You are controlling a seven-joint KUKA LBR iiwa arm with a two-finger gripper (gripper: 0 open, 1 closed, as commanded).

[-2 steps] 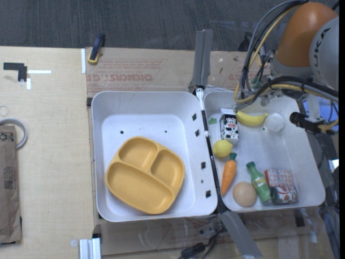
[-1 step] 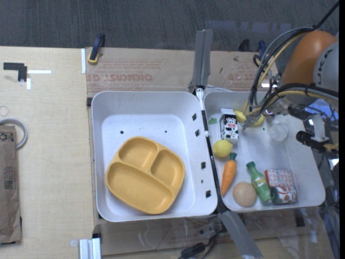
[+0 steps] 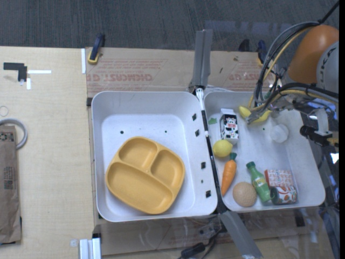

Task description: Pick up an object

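the arm (image 3: 318, 53) reached in from the right over the right bin (image 3: 318, 190); its claw (image 3: 259, 114) sat low at the back of that bin, touching a banana (image 3: 253, 113), but whether the claw was wide, narrow or holding the banana could not be told, since cables and the wrist covered it; the banana lay near the back wall, just right of a small milk carton (image 3: 230, 126); in front of the carton sat a lemon (image 3: 222, 148), and a carrot (image 3: 229, 176) lay just below it, tip toward the front; a green bottle (image 3: 259, 182) lay tilted beside a round brownish ball (image 3: 244, 194); a red and white can (image 3: 282, 187) lay at the front right; the left bin (image 3: 108, 112) held a yellow divided plate (image 3: 145, 174); both bins rested on the surface (image 3: 43, 117).
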